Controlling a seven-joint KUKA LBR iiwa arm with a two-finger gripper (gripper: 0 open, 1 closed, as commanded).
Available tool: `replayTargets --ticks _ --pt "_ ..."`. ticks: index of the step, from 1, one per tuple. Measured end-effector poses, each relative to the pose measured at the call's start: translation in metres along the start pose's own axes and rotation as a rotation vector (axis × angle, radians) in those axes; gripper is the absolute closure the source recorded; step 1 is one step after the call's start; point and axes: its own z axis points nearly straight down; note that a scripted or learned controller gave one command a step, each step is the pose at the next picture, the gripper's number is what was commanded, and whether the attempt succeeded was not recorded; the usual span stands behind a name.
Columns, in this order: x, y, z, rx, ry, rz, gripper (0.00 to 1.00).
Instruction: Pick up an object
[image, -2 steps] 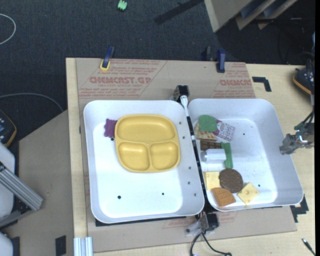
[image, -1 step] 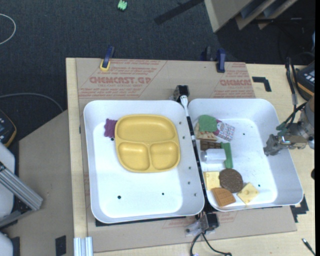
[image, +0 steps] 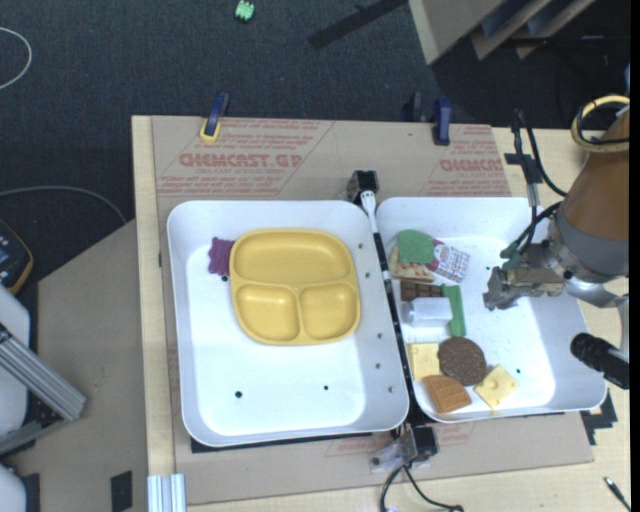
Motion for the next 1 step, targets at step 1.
replayTargets --ticks 1 --pt "0.0528 -0.0056 0.0132 0.002 -0.001 0.002 1.00"
